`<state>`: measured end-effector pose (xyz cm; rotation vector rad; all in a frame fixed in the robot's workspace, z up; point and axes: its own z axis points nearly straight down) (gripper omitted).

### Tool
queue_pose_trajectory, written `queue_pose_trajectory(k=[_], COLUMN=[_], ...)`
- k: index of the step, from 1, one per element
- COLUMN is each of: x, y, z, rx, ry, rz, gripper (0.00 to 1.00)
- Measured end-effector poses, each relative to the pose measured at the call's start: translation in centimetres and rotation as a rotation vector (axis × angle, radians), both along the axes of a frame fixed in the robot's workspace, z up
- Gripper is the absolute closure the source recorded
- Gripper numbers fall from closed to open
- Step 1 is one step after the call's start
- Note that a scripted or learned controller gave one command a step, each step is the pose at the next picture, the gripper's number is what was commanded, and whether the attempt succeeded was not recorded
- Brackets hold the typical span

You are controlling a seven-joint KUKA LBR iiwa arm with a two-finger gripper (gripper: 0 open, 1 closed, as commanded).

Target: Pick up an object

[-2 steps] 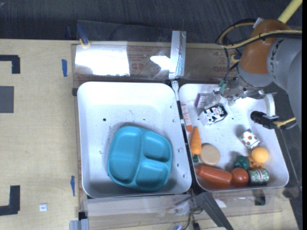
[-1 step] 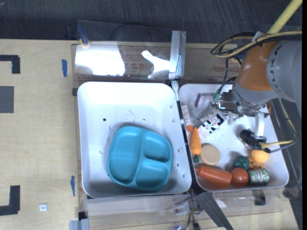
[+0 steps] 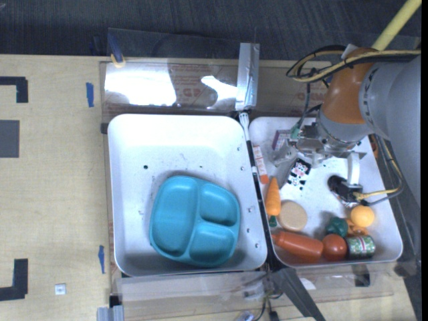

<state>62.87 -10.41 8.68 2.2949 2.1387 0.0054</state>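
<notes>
White right bin [image 3: 391, 243] contains the gripper [image 3: 309, 154], lowered over a black-and-white dice block [image 3: 299, 172] lying just below the fingertips — apart, not between them. Jaw state: cannot tell. Carrot [image 3: 273, 198] lies nearby, left.

**Bench and surroundings, seen from above**

A pale wooden bench top [image 3: 53, 199] carries black corner marks [image 3: 19, 89] and short blue tape strips [image 3: 89, 93]. Beyond its far edge lies dark grey floor [image 3: 200, 9]. A glossy clear panel [image 3: 174, 85] reflects bright overhead light.
</notes>
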Motion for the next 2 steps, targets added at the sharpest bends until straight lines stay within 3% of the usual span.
queue_pose_trajectory(k=[1, 2], x=[0.2, -3.4], y=[0.0, 9.1], z=[1.2, 10.2], rx=[-0.001, 0.004], ry=[-0.006, -0.003], rz=[0.0, -0.001], gripper=[1.0, 1.0])
